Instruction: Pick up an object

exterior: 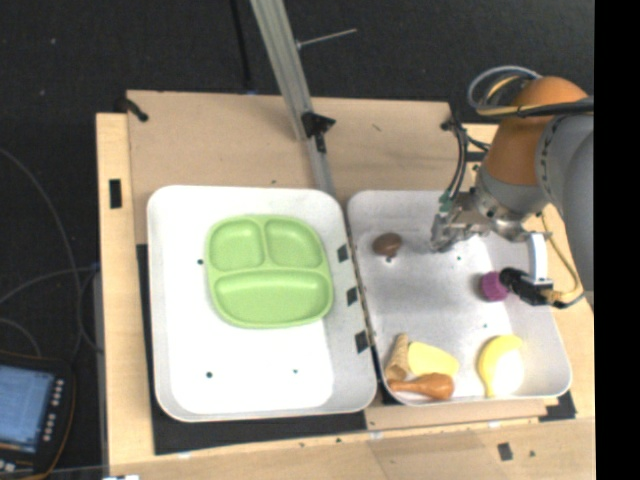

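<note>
bench (230, 148): light brown board top, bearing two shallow white bins side by side, touching along their inner edges.

left white bin (180, 368): holds one light green plastic tray with three compartments (269, 272), lying flat in the upper half; compartments bare.

right white bin (440, 298): holds the loose items.
- small brown rounded object (388, 243), upper left part of the bin, near the dividing edge, just left of the gripper and apart from it.
- small purple rounded object (493, 286), right of centre, touching or just beside a black-and-white piece of arm hardware (530, 280); contact not clear.
- yellow wedge-shaped item (432, 358), near the front edge.
- tan stick-like piece (398, 356), just left of the yellow wedge, touching it.
- orange carrot-shaped item (425, 386), lying flat along the front edge, under the wedge.
- yellow-and-white rounded item (501, 364), front right corner, apart from the wedge.

slanted grey metal pole (290, 78): rising from between the bins toward the top edge.

dark screen device (30, 408): off the bench, lower left.

grey arm with orange band (520, 138): reaching in from the right, wrist bent down over the upper right part of the right bin.

two-finger gripper (443, 236): low over bare bin floor, right of the brown object; nothing visible between the fingers; spread or pressed together cannot be told.
</note>
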You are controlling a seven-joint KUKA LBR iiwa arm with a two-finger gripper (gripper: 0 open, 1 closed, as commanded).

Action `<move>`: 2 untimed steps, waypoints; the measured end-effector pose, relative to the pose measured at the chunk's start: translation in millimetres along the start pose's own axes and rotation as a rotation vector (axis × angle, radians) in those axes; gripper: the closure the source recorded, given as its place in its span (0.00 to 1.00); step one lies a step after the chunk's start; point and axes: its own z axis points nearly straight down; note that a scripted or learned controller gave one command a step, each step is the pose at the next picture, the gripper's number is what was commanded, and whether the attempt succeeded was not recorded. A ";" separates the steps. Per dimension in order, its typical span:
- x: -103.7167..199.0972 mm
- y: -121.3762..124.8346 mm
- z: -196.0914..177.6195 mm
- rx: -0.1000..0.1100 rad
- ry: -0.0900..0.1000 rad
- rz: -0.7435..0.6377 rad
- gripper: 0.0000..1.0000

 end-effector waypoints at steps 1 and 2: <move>-5.1 9.1 -48.2 -0.003 0.001 -0.004 1.00; -3.1 18.7 -97.7 -0.003 0.001 -0.006 1.00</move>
